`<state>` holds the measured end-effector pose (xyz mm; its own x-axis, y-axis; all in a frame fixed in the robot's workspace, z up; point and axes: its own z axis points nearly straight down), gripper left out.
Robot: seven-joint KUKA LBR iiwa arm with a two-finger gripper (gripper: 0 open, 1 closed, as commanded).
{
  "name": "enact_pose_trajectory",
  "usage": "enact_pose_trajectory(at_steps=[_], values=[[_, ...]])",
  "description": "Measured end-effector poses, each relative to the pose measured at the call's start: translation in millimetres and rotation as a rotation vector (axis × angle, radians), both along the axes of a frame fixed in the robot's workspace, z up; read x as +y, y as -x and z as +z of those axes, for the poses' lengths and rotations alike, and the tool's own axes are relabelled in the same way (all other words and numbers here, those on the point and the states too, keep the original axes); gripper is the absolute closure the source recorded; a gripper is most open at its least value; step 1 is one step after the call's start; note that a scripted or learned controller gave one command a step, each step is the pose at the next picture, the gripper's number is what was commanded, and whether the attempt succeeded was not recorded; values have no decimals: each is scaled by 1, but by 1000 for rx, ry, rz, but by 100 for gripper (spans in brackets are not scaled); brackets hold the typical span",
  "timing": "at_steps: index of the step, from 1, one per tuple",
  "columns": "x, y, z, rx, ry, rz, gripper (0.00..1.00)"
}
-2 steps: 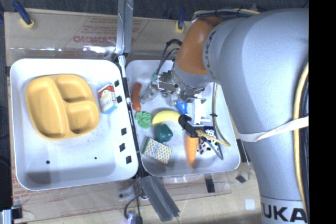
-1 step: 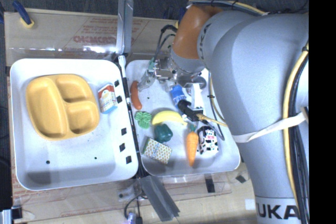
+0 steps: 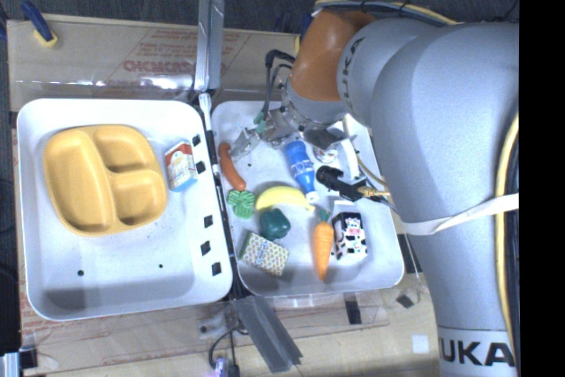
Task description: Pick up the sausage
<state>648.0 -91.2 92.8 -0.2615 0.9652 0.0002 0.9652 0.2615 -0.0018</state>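
Sausage [image 3: 232, 166] untouched at left edge of right bin [image 3: 388, 274], beside green toy [image 3: 241, 202] and banana [image 3: 281, 198]; gripper [image 3: 256, 135] near above-right, grip state impossible to tell; descent, grasp and lift all left to do.

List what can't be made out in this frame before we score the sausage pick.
- Gripper: small and partly under the wrist, camera view; the grasp state is unreadable.
- Gripper against sausage: contact or gap can't be told from this slant.
- Right bin: the arm covers its right and rear parts, camera view.
- Blue bottle: top end under the wrist.
- Small carton, left bin: label too small to read.
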Motion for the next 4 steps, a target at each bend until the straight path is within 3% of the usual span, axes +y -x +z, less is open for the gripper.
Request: enact_pose_trajectory(at_steps=[1, 2, 3, 4], values=[[-11, 6, 0, 0, -1, 648, 0], [2, 19, 0, -2, -1, 928, 0], [32, 40, 101, -3, 1, 949, 0], [-12, 39, -1, -2, -1, 1080, 0]])
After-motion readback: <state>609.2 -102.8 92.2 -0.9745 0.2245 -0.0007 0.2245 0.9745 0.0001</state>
